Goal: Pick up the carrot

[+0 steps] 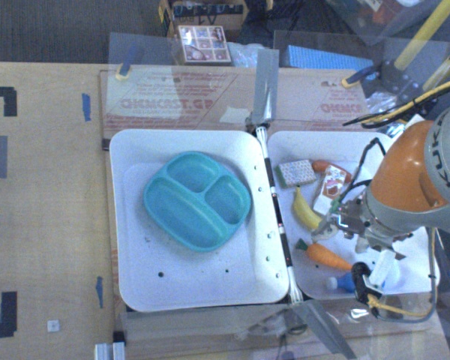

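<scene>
Two shallow white bins sit side by side on the counter, and from the overhead camera the carrot (329,256) lies in the right bin (420,276), near its front edge, its green stub pointing toward the divider and its orange body tapering toward the arm. The tool (343,222) hangs just above and slightly behind the carrot, close to it but not touching, and whether it is spread or clenched I cannot tell, as the wrist and cabling hide the tip. Nothing appears to be held in it. Just beyond the tool lies a banana (306,210), and farther back a small snack packet (332,184) and a green sponge-like pad (296,172); on the tool's near side, past the carrot, sits a blue object (346,282). The carrot looks like a light, stiff plastic toy, smooth and likely a little slippery, so a hold across its thick middle seems safest. The left bin (135,276) carries a teal divided plate (198,199), well apart from the tool.
</scene>
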`<action>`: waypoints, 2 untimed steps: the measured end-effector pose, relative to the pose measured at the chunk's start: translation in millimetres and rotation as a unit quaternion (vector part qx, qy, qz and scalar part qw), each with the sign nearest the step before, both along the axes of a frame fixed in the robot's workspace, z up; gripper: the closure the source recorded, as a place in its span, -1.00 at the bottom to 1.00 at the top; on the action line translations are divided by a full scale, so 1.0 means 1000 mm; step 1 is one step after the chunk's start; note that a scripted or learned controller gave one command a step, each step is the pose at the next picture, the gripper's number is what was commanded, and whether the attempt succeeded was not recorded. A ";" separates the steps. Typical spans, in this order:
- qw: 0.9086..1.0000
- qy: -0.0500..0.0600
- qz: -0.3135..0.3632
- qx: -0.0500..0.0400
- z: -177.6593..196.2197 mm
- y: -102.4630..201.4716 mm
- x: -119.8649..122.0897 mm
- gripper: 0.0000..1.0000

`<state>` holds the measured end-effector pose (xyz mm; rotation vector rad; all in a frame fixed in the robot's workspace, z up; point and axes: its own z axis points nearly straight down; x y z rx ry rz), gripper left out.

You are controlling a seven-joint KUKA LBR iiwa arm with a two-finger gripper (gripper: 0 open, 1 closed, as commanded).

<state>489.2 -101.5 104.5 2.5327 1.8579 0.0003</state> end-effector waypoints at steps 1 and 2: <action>0.992 -0.001 0.126 -0.001 0.027 -0.003 -0.010 -1.00; 0.937 -0.001 0.350 0.001 -0.016 -0.003 -0.009 -1.00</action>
